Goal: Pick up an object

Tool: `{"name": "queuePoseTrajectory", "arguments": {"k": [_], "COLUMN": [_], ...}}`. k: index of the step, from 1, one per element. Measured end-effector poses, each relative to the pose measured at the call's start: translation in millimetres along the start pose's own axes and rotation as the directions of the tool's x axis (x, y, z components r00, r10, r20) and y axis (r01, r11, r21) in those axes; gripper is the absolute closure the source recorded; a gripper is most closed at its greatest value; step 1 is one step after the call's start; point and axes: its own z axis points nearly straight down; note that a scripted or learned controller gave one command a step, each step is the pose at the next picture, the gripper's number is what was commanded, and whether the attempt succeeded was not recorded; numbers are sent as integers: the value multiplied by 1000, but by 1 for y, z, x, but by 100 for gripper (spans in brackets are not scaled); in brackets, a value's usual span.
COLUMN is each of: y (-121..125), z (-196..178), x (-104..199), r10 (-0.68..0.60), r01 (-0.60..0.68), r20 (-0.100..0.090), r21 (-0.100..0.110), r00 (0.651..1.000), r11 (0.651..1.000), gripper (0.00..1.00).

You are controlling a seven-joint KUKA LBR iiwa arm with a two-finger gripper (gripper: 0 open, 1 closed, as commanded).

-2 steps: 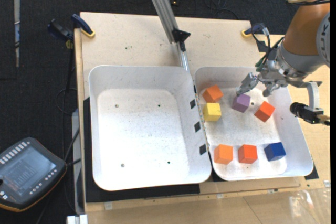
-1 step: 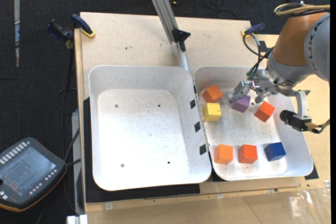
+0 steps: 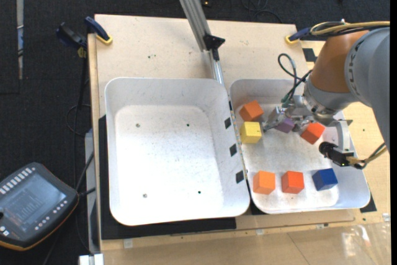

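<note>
The camera view showed the gripper (image 3: 282,123) low in the right bin (image 3: 353,198), beside a purple block (image 3: 286,126); whether its jaws gripped it I cannot tell. A yellow cube (image 3: 251,132) lay just left, an orange cube (image 3: 251,111) above.

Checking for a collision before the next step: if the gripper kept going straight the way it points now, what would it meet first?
The gripper points toward the view's left, low in the right bin. A purple block already sits at its tip; beyond that, the yellow cube likely comes first, though depth is uncertain.
</note>
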Motion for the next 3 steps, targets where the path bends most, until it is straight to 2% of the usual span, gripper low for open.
{"name": "queuePoseTrajectory", "arguments": {"k": [1,3], "y": [2,-6], "z": [-14,-116], "x": [-1,-15], "r10": [1,1], "r01": [-1,-1], "r20": [1,3], "r21": [-6,-10], "r00": [1000,1000], "r11": [1000,1000], "gripper": [100,100]}}
